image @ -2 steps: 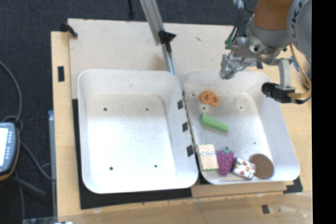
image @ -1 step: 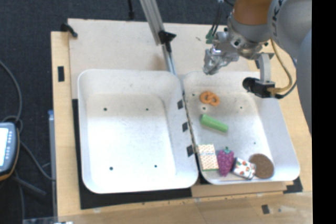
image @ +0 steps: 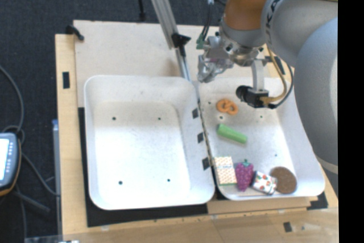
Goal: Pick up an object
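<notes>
Four small items line the right bin's near edge, gripper above its far left corner.

Along that edge of the right bin (image: 296, 122) sit a pale box (image: 224, 170), a purple grape bunch (image: 244, 174), a red-and-white patterned carton (image: 264, 182) and a brown round cookie (image: 283, 178). Farther in lie a green block (image: 231, 134) and an orange pretzel (image: 227, 106). Whether the gripper (image: 208, 71) is clenched or released, I cannot tell.

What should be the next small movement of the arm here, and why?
Probably shift the hand toward the camera and down over the orange pretzel-shaped piece. The hand hangs above the far edge of the right white bin, and that piece lies nearest it, apart from the green block.
</notes>
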